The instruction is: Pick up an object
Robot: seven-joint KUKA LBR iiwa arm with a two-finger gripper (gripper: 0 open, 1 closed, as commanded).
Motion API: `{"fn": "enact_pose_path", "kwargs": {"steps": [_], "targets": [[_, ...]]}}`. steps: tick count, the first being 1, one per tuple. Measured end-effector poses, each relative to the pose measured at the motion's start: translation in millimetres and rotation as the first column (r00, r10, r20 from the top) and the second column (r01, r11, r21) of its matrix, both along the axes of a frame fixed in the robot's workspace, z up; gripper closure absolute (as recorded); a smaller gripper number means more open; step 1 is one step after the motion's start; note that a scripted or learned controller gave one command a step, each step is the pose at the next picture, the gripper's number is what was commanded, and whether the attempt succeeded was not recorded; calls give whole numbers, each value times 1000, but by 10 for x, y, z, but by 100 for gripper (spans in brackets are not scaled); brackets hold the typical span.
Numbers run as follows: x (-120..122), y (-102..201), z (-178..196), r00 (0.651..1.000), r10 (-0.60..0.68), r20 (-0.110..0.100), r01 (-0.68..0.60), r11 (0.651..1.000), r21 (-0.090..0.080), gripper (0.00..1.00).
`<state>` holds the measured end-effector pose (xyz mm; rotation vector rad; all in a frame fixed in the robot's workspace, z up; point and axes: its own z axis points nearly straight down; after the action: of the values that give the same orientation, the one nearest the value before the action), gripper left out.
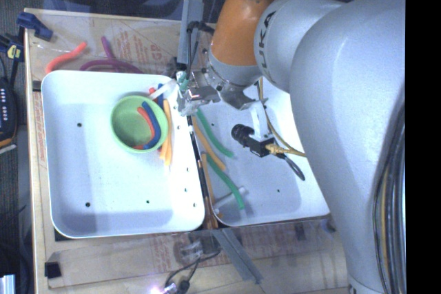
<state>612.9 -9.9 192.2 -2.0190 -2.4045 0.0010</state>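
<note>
Camera view shows the gripper at the left bin's two o'clock rim, its opening impossible to judge, just beside the green bowl holding colored sticks.

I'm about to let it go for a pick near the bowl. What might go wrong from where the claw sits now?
1. The claw hangs over the seam between the left bin and the right bin; coming straight down it may hit the rims.
2. The green bowl sits close by with sticks crowded at its edge, so a grab could nudge or tip it.
3. The green strips in the right bin lie flat and thin, so they may slip out.
</note>
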Motion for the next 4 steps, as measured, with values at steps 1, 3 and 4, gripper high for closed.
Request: {"fn": "enact_pose_path", "kwargs": {"steps": [1, 3, 4], "targets": [[-1, -3, -2, 1000, -1, -1, 1, 1000, 0, 0], [101, -765, -362, 971, 231, 56, -232, 973, 11, 0], [143, -750, -389, 964, 259, 65, -260, 966, 9, 0]]}}
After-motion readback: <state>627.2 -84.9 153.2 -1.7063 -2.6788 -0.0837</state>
